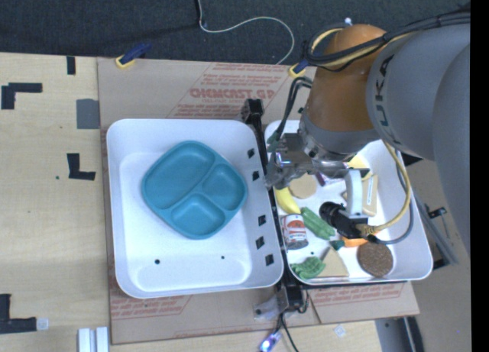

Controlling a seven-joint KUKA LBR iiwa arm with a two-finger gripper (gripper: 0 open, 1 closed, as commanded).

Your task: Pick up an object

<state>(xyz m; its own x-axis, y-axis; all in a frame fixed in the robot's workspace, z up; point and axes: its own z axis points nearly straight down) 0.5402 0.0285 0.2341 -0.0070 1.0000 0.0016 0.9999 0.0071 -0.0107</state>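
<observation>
The right bin (419,255) holds a heap of toy food: a yellow banana (286,201), a tan disc (304,188), a green pod (317,222), a small red-labelled can (296,231), a brown round cookie (376,259), a green leafy piece (309,269) and an orange piece (354,242). The arm's orange band (344,87) and grey wrist hang over the back left of this bin. The gripper (299,169) points down just above the banana and the tan disc, and its tips are lost under the wrist.
The left bin (130,266) holds a blue divided plate (195,188) lying flat near its middle. A black-clipped divider (263,190) separates the bins. A yellow cable (401,205) loops over the right bin. Cardboard lies under both bins.
</observation>
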